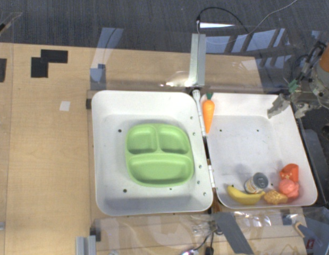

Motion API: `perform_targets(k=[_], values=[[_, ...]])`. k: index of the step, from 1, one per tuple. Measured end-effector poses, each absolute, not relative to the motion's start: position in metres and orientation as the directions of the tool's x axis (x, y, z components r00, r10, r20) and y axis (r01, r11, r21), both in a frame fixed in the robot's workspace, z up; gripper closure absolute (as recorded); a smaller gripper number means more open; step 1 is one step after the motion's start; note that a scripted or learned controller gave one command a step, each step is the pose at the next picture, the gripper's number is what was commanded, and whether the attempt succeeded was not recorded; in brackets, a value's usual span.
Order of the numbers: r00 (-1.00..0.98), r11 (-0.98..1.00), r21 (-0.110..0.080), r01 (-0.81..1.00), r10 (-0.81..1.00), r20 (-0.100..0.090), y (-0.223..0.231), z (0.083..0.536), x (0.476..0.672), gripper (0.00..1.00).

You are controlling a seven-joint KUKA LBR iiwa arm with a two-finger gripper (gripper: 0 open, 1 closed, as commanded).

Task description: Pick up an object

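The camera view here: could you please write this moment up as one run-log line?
gripper: above right white bin far corner | holding: nothing seen | orange toy carrot: at divider | green divided plate: left bin

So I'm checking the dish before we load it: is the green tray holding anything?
Empty. The green tray lies flat in the left bin, and all three of its compartments show bare green plastic.

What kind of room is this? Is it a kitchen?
Probably a robot lab, not a kitchen: a robot arm reaches over two white bins, holding a green plate and toy food like a carrot.
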State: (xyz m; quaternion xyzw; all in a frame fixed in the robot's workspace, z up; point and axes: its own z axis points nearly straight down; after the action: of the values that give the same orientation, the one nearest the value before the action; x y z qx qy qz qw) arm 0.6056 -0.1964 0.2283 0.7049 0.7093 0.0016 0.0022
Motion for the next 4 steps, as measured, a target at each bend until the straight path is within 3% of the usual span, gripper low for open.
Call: perform_targets(k=[1, 2, 3, 4], values=[[0.183, -0.183, 0.003, 0.983, 0.983, 0.001, -0.131, 0.136, 0.605, 0.00], [-0.052, 0.052, 0.003, 0.999, 0.999, 0.001, -0.101, 0.123, 0.545, 0.00], [0.009, -0.009, 0.003, 1.000, 1.000, 0.000, -0.109, 0.121, 0.499, 0.00], [-0.234, 0.234, 0.006, 0.972, 0.972, -0.001, -0.096, 0.126, 0.542, 0.00]])
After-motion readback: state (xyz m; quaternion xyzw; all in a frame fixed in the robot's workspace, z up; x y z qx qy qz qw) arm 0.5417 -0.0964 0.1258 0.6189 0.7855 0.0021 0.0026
